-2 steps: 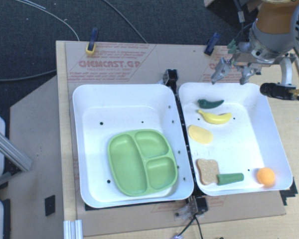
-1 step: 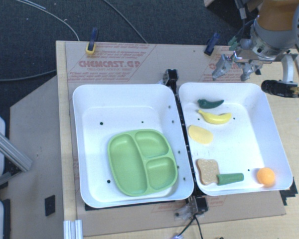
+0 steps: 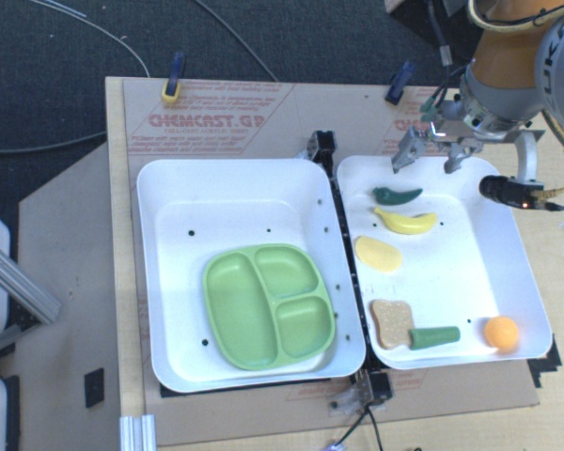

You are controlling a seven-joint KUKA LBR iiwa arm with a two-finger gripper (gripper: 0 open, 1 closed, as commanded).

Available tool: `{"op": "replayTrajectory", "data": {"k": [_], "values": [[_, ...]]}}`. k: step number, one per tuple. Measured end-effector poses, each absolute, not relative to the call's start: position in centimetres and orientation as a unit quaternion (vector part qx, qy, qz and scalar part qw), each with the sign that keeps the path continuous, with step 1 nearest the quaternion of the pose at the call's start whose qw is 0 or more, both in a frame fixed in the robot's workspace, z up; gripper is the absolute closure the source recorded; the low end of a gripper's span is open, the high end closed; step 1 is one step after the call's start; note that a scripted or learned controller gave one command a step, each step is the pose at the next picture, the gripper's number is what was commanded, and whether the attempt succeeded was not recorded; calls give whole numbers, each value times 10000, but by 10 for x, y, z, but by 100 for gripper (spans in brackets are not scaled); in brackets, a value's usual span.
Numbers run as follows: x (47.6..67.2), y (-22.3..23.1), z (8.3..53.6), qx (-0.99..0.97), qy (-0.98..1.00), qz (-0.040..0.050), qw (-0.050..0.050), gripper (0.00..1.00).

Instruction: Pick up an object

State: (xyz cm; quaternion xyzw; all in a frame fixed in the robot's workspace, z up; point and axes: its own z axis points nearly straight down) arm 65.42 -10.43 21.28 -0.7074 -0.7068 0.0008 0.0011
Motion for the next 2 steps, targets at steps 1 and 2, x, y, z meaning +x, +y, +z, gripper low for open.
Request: {"op": "replayTrajectory", "data": {"k": [1, 2], "values": [[655, -100, 169, -7067, -7075, 21, 26, 0], [648, -98, 107, -7073, -7069, 25, 32, 0]]}}
